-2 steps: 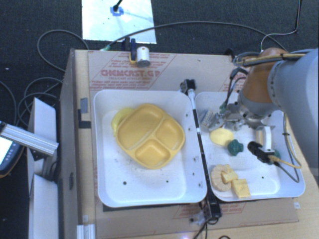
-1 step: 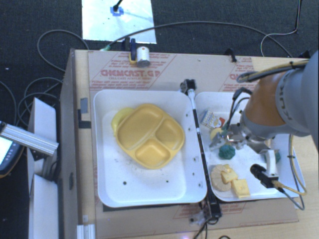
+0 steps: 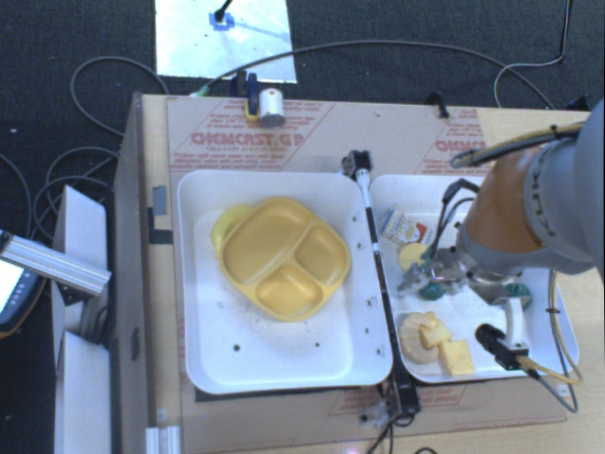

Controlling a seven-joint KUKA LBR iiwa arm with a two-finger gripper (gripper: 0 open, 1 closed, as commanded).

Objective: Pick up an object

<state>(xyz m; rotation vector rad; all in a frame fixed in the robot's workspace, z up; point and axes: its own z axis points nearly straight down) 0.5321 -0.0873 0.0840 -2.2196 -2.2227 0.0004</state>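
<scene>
Hovering low in the right bin (image 3: 544, 359), tool (image 3: 427, 284) beside a yellow piece (image 3: 412, 255); grip state impossible to tell, nothing lifted yet.

Yellow tray (image 3: 284, 256), white bins (image 3: 203, 282)

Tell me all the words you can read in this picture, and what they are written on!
"CHEMCAST GP", in red, on the brown paper under the bins; it is printed again at the right, cut off by the arm.
Smaller red print under it: too blurred to read.
Small packet in the right bin: coloured print, too small to read.
Yellow tray in the left bin: no words.
</scene>
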